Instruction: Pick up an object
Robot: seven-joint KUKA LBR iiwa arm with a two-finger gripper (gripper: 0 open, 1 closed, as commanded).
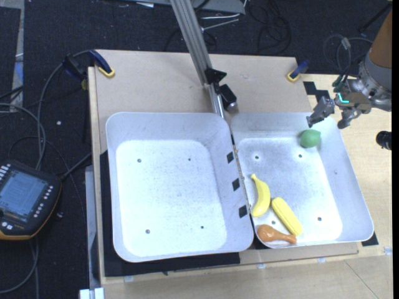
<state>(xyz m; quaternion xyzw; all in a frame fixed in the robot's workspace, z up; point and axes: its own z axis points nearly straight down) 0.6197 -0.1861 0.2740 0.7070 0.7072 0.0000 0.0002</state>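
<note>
— Dark carpet and loose cables lie all around the bench (pixel 156 80), which is pale wood with clamps at its back corners. What sits on it?

— Two shallow white bins side by side. The left bin (pixel 124 129) has only specks on its floor. The right bin (pixel 349 185) holds four things.

— Where are you?

— My arm (pixel 381 55) comes in from the right, and my gripper (pixel 331 112) hangs above the right bin's far right corner, fingers spread apart, nothing between them.

— And the things?

— A green ball (pixel 310 138) lies just below my fingers, near the back wall. A banana (pixel 261 195) lies by the divider, a yellow corn cob (pixel 287 215) just beside it, and an orange drumstick (pixel 275 234) at the front edge. A metal pole (pixel 193 36) slants up from between the bins, and a handheld controller (pixel 22 198) rests on the floor at left.
</note>
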